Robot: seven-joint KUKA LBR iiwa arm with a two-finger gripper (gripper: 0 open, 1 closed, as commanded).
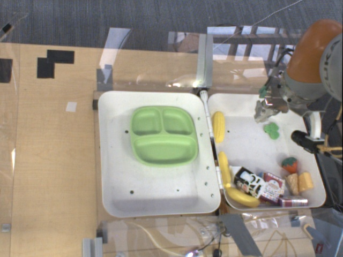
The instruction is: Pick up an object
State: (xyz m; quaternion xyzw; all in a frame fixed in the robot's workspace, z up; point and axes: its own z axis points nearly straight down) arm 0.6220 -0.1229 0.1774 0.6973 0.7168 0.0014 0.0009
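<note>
Along the near edge of the right bin point(321, 201) lies a crowd of small things: a ripe banana point(235, 189) curving down the left wall and along the front, a black-and-white printed packet point(249, 182) resting against it, a red-and-white box point(271, 187) just beside that, and a slim pink tube point(293, 201) lying flat at the front rim. Toward the near right corner sit two tan pieces that look like bread or pastry point(299, 183), touching each other, and just behind them a small red-orange fruit with a green top point(290, 164). Farther back in the same bin an ear of yellow corn point(218, 127) lies lengthwise close to the left wall, well apart from a small green leafy item point(272, 130) out on the bare white floor. The gripper point(265, 111) hangs just above and behind that green item, at the bin's far right; whether its fingers are spread or closed cannot be told, and nothing shows between them. The arm point(316, 58), orange-banded, reaches in from the right. To the left, the other bin point(115, 191) holds a green divided plate point(163, 135) with three compartments, set a little back of centre.
</note>
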